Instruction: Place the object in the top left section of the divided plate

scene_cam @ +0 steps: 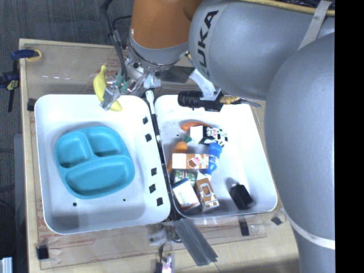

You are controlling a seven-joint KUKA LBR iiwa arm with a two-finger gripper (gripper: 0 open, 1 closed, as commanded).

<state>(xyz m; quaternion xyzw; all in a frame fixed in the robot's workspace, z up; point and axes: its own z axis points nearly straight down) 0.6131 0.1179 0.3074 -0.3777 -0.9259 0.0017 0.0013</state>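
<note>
The claw [112, 94] is clamped on a yellow banana [102, 86]; the blue divided plate [94, 161] lies below it.

— Where's the arm [273, 67] sitting right now?

— It comes in from the right, big grey links filling that side, then bends across toward the far left. The orange band [159, 16] sits at the far edge, just above the wrist.

— And the gripper [114, 92]?

— Hanging below the wrist, pointed down and to the left, over the far rim of the left bin. Its fingers are closed on a banana [102, 84], which sticks out on both sides of them.
</note>
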